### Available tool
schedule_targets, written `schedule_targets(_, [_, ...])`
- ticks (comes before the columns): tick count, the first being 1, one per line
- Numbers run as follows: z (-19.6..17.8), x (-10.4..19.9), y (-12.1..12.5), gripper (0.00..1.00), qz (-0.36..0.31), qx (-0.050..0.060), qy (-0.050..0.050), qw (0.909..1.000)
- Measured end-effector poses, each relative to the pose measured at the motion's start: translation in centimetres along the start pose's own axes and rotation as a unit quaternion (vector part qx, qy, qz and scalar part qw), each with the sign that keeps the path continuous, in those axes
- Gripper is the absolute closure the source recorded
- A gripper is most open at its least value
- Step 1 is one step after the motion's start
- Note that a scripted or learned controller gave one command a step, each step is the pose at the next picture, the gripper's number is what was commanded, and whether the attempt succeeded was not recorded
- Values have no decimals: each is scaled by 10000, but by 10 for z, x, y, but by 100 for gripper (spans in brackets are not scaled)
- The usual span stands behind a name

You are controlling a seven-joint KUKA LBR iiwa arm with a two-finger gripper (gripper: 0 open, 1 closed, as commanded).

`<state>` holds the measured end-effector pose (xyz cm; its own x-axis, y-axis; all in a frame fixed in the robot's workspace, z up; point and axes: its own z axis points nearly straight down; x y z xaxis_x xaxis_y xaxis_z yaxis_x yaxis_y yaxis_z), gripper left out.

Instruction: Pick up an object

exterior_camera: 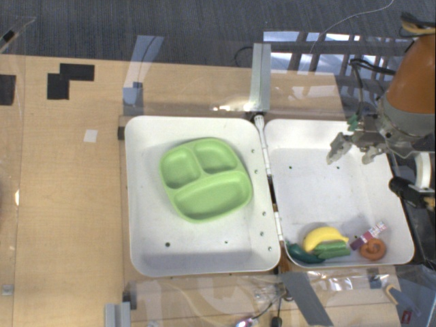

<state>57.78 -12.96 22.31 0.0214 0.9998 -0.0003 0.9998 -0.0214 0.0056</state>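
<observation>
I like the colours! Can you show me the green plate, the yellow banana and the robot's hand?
Green plastic divided plate (204,179), camera view, centre ridge.
Yellow toy banana (323,236), camera view, middle.
Hand (353,152), camera view, between fingertips.

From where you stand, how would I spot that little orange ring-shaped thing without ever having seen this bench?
Find the right-hand white bin, the one without the green plate. Look along its near edge to the corner farthest right. There lies the orange ring, round with a hole in it, unlike the long yellow banana beside it.
</observation>
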Motion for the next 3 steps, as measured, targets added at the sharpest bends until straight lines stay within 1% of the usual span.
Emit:
schedule_targets(1, [126, 37, 20, 0, -167, 1, 2, 9999])
schedule_targets(2, [45, 43, 76, 0, 504, -5, -2, 9987])
schedule_targets(3, [38, 52, 72, 0, 850, 9, 0, 9964])
